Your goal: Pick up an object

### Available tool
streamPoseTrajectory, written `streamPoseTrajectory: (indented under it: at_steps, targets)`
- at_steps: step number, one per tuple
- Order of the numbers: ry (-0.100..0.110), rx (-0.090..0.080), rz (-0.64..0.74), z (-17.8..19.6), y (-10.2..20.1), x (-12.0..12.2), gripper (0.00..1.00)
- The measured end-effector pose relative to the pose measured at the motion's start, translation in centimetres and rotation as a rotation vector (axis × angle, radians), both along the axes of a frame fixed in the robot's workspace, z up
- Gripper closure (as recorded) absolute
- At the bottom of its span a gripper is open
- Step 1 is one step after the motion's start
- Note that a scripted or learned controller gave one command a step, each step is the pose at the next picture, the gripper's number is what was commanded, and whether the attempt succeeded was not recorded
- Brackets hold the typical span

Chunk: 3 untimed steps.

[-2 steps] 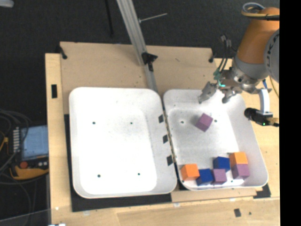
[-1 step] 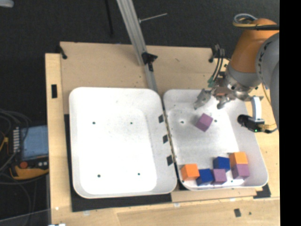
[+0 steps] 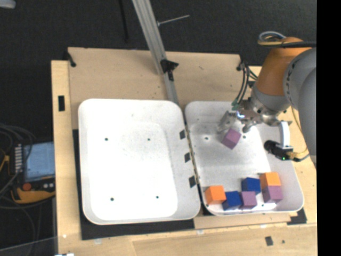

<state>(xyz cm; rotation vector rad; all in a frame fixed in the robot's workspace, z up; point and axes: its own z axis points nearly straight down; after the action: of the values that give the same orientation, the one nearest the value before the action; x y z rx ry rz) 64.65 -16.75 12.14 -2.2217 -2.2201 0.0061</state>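
My gripper (image 3: 235,132) hangs over the upper part of the right bin (image 3: 224,167). A small purple block (image 3: 231,138) sits tilted between its fingertips, and the fingers are shut on it. Along the right bin's near edge lie an orange block (image 3: 215,194), a blue block (image 3: 232,200), a second purple block (image 3: 249,199), another blue block (image 3: 250,185), a second orange block (image 3: 270,179) and a third purple block (image 3: 273,193).
The left bin (image 3: 133,104) lies beside the right one, with a narrow gap between them. A slanted metal rail (image 3: 154,41) crosses the back of the bench. The arm's orange band (image 3: 274,71) rises at the right.
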Motion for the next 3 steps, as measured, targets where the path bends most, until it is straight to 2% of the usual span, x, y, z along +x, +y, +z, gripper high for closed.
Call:
streamPoseTrajectory:
  at_steps: [1, 2, 3]
  targets:
    - [-0.002, 0.0, -0.001, -2.4, -0.1, 0.0, 0.0]
    - [-0.008, -0.001, -0.002, -1.1, -0.2, 0.2, 1.0]
    - [-0.009, 0.001, -0.004, 3.4, -0.3, -0.2, 1.0]
